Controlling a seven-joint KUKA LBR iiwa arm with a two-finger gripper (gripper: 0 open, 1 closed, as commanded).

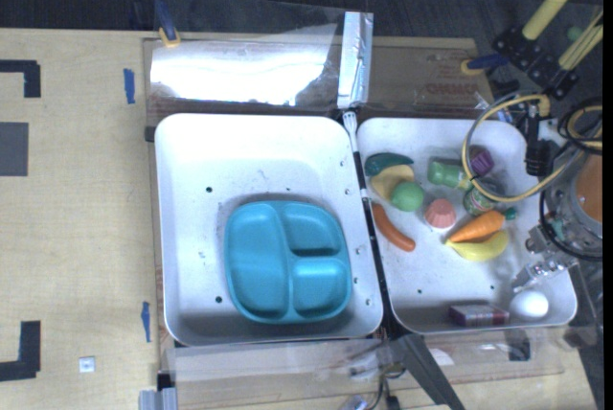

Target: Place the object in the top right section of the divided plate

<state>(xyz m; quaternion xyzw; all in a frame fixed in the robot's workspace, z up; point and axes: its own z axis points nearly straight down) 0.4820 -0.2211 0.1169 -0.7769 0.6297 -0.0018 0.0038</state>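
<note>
Pale wood makes up the counter [77, 207], which carries two shallow white bins side by side. Inside the left bin [192, 159] lies the blue divided plate [285, 258], its top right section bare. Over in the right bin [421, 274] is a cluster of toy food: an orange carrot [476, 227] resting on a yellow banana [482, 248], a green ball [408, 196], a pink piece [440, 213], and a white egg [530, 305] near the lower right corner. At the right bin's edge sits the end effector [548, 257], just above the egg; whether it is apart or together I cannot tell.
</note>
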